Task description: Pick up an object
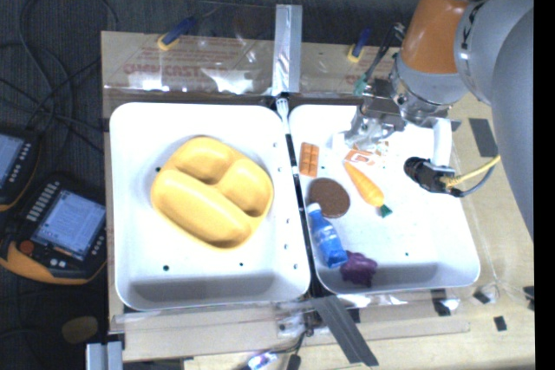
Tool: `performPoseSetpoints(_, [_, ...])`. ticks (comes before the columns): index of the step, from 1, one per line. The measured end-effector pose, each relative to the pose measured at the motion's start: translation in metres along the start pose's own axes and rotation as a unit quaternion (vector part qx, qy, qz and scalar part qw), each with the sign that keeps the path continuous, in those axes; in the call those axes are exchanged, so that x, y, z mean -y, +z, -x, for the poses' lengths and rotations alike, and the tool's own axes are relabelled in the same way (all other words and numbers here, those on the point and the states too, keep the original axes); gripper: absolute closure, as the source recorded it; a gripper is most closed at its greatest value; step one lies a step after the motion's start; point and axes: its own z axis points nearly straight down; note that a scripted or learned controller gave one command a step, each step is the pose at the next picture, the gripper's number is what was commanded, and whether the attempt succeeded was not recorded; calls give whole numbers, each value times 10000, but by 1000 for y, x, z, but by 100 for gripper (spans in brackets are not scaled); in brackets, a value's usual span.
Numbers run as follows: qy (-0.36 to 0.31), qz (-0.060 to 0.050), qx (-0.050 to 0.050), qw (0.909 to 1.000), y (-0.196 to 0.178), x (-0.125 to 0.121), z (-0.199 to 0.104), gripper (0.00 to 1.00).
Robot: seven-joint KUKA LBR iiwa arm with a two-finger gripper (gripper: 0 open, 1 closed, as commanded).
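1. The end effector (371, 133) hangs over the upper part of the right bin (434, 269), just above the carrot; whether it is apart or together I cannot tell, and nothing shows clamped in it.
2. At far left, beside the table (117, 48), lie two handheld control pendants (61, 230) with dark cables.
3. The left bin (130, 273) holds one large yellow bread-shaped object (211, 191).
4. In the right bin, near the divider, a small orange block (309, 156) lies above a brown disc (329, 197).
5. Below the disc a blue bottle (326, 235) lies touching a purple object (358, 269).
6. An orange carrot (364, 182) lies tilted, right of the disc.
7. The grey arm with its orange band (438, 22) enters from the right.
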Motion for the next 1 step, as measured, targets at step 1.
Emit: performPoseSetpoints(1, [-3,-1,0,10000,0,0,0,0])
